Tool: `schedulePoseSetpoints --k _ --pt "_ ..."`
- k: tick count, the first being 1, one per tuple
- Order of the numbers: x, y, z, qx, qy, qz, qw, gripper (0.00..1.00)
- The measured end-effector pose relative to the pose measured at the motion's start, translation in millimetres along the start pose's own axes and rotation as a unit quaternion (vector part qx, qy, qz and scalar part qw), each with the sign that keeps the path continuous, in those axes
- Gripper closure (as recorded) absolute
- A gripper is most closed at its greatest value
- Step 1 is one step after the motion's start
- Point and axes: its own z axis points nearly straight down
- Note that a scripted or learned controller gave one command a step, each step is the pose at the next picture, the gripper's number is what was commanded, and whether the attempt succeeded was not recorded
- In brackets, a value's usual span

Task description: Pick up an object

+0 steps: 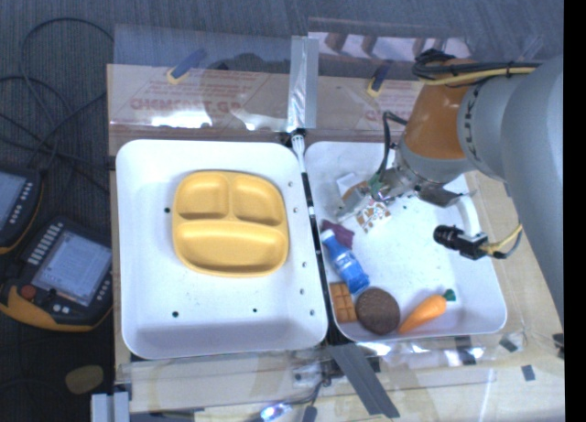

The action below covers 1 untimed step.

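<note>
My gripper (364, 199) is low in the right bin (476, 310), near its back left part, below the orange wrist band. It hangs over a small white and brown patterned packet (374, 216). A purple piece (339, 233) and a blue bottle (345, 263) lie just in front of it, by the bin's left wall. Along the front of that bin sit a waffle piece (341, 301), a round brown cookie (376, 309) and an orange carrot (424, 311).
The left bin (146, 319) holds a yellow divided plate (230, 222). A black cable connector (458, 239) of the arm hangs over the right bin's right side. A tablet and pendant (55, 269) lie on the floor at far left.
</note>
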Motion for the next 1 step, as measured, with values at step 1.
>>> schedulePoseSetpoints --k 1 --pt "51.2 59.2 -95.0 0.005 0.000 0.028 0.9996 0.00"
